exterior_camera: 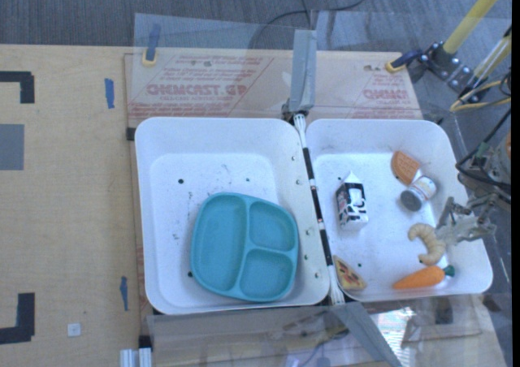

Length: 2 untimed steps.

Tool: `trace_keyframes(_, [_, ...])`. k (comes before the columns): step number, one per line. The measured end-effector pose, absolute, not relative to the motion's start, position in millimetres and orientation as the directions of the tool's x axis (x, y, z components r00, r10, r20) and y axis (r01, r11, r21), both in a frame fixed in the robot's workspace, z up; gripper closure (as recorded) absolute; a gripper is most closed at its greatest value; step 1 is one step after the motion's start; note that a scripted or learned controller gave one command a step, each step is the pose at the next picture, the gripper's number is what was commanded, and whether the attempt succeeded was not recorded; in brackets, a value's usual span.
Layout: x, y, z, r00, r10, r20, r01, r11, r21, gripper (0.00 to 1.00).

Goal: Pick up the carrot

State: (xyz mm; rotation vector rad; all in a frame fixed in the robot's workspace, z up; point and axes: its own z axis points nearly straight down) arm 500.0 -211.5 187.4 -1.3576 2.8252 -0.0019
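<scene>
The carrot point(420, 278) is orange with a small green end and lies on its side in the near right corner of the right bin point(382, 134). My gripper point(460, 224) is a grey metal shape at the right bin's right wall, just beyond the carrot and slightly to its right. It is close to a curled beige shrimp-like piece point(428, 242) that lies between it and the carrot. Nothing shows between the gripper and the carrot touching; they look apart.
In the right bin are also a small milk carton point(352, 203), a grey can point(417, 192), an orange-brown piece point(405, 166) and a pizza slice point(348, 274) at the near left corner. A teal divided plate point(244, 248) lies in the left bin point(211, 142).
</scene>
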Motion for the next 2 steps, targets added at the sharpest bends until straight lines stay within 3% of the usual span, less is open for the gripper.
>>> trace_keyframes(1, [510.4,-179,89,-0.496,-0.868,-0.003,-0.868,0.496,-0.007,1.0])
trace_keyframes(2, [492.9,-174,217,-0.045,-0.999,-0.004,-0.999,0.045,-0.003,1.0])
